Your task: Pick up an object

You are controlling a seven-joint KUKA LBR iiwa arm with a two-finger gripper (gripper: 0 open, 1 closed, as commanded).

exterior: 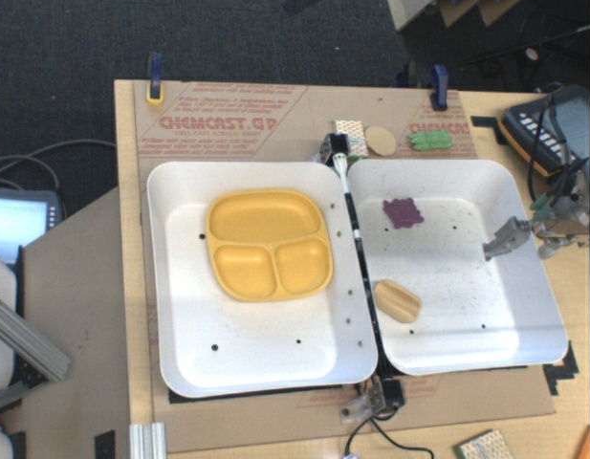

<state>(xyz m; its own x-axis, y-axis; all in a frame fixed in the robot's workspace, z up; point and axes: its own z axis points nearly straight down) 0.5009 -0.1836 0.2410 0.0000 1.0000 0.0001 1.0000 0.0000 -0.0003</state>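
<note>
Over the right bin's far right side, the gripper is seen, jaw state indeterminable. Tan block and purple piece lie separate; a centred, vertical descent is advised.

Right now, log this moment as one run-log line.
gripper: right bin's right edge, holding nothing | purple piece, tan block: right bin | yellow tray: left bin
</note>
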